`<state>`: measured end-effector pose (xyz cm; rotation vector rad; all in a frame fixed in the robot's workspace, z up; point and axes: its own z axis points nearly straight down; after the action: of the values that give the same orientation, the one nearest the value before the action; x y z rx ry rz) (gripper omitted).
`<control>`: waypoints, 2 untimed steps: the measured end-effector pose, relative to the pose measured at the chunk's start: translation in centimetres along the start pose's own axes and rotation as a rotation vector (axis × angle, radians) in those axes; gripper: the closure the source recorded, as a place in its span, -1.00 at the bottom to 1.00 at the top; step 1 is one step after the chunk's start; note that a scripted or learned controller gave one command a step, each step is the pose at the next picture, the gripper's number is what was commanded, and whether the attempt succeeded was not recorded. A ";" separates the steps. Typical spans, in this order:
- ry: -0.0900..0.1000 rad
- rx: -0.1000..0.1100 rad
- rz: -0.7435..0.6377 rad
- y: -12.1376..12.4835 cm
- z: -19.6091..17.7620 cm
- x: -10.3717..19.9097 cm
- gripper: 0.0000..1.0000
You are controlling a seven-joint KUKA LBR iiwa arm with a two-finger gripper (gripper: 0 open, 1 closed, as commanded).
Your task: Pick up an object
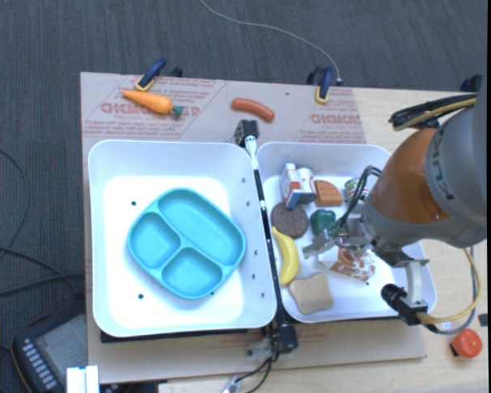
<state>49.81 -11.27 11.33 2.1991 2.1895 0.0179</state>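
The right bin (pixel 382 155) holds several toy foods: a red and white carton (pixel 295 184), a tan cracker (pixel 328 192), a brown cookie (pixel 290 219), a dark green piece (pixel 322 218), a yellow banana (pixel 287 255), a bread slice (pixel 310 293) and an orange and white packet (pixel 353 263). My gripper (pixel 330 240) hangs low over the middle of this bin. It sits just below the green piece, right of the banana and at the packet's upper left edge. The arm's orange band (pixel 405 188) covers the bin's right part.
The left bin (pixel 114 170) carries a blue divided plate (pixel 186 242). A toy carrot (pixel 151 102) and a sausage (pixel 253 109) lie on the cardboard behind the bins. Clamps (pixel 324 80) grip the back edge. An orange knob (pixel 466 344) sits at the front right.
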 end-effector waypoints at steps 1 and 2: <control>-0.006 -0.007 0.003 0.2 -1.2 -0.3 1.00; -0.005 -0.004 0.002 0.1 -1.1 -0.2 -1.00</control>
<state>49.89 -11.48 12.42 2.1974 2.1822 0.0166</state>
